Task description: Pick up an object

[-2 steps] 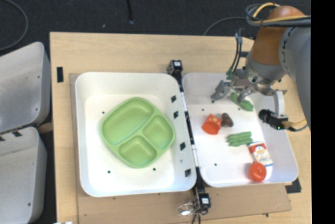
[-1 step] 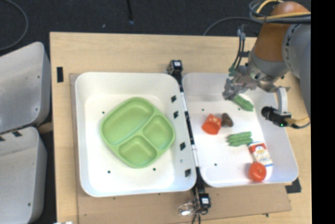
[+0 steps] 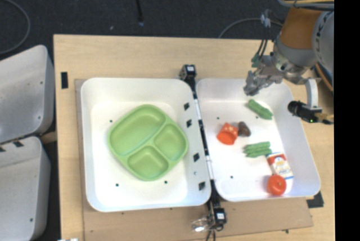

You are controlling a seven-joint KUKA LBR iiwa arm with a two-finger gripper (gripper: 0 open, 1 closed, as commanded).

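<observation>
Hovering over the far edge of the right-hand shallow white plastic bin [image 3: 292, 138], our grey two-finger end effector [image 3: 256, 83] hangs below the grey arm [image 3: 301, 20] with its orange band, which reaches in from the right. We cannot tell whether the end effector is open or closed, since its tips blur together against the white bin floor, and nothing shows between them.

Just near of the end effector lies a short green pod-shaped piece [image 3: 259, 108], set at a slant and apart from the tips. Farther toward us sit a small red-orange chunk [image 3: 227, 134] and a dark brown lump [image 3: 244, 129], just beside each other. To their right lies a second green piece like a bunch of beans [image 3: 257, 149]. Nearest of all, in the bin's near right corner, a small white and red carton [image 3: 279, 164] lies touching a round red tomato-like ball [image 3: 276, 184].

Left of that, the second white bin [image 3: 95, 178] holds a light green plastic plate with three compartments [image 3: 148, 142]. Both bins rest side by side on the pale wooden tabletop [image 3: 67, 59].
</observation>
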